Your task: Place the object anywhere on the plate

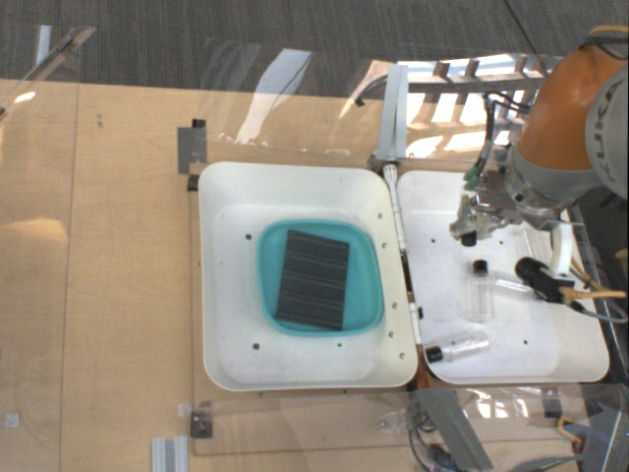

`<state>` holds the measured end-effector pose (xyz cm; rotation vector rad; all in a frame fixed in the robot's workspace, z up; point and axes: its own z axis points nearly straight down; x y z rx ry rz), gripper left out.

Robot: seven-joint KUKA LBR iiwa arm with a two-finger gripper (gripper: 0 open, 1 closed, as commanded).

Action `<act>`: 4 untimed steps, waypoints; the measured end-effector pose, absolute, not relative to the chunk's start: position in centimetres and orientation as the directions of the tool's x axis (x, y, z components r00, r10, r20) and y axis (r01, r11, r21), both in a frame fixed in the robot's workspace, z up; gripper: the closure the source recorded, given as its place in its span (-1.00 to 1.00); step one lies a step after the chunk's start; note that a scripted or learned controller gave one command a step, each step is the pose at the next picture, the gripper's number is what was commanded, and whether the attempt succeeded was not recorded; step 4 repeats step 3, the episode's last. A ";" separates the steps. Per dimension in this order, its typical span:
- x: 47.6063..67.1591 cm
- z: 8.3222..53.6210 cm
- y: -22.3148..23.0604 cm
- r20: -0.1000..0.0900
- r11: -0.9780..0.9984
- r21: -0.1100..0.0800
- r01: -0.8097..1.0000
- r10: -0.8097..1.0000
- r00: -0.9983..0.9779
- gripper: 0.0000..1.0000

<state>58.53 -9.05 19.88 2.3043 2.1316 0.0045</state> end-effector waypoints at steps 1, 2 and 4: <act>57.5 19.7 -0.7 0.001 0.014 0.004 1.000 1.000 -0.014 1.00; 59.2 18.5 8.2 0.001 0.101 0.005 0.995 0.995 -0.101 1.00; 59.2 18.5 8.2 0.001 0.100 0.006 0.995 0.995 -0.100 -1.00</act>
